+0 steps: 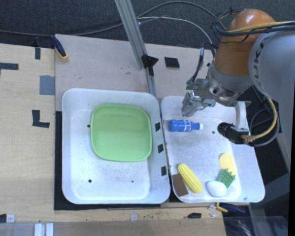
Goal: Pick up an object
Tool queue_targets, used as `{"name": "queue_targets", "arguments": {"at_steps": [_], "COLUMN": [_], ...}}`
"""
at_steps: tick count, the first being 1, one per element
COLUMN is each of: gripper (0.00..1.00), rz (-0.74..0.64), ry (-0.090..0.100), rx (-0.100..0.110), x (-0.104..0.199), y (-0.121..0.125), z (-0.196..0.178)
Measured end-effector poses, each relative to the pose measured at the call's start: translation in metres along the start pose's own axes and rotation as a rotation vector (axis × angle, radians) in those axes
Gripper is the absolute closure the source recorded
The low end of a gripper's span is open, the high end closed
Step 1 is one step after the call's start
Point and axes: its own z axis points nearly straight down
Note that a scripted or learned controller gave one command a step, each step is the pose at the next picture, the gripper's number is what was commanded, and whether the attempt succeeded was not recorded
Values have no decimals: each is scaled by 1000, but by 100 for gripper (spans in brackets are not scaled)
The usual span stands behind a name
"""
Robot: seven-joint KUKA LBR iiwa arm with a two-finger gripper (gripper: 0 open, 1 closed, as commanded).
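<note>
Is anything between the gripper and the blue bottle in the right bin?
Nothing visible. The gripper hangs just above the blue bottle, which lies alone on the right bin floor; the corn and other items sit at the near end.

Fixed overhead camera, slanted down, both bins [67,150] in frame

Gripper [188,110] above blue bottle [183,126], right bin [244,159]; green plate [121,132] left bin [74,150].

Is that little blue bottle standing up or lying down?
Lying down: the blue bottle rests lengthwise on the right bin's floor, pale cap pointing right.
</note>
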Motion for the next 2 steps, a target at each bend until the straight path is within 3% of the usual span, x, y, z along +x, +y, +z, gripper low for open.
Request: {"name": "queue_targets", "arguments": {"at_steps": [2], "gripper": [100], "rz": [0], "ry": [0], "rx": [0], "x": [98], "y": [5], "z": [11]}}
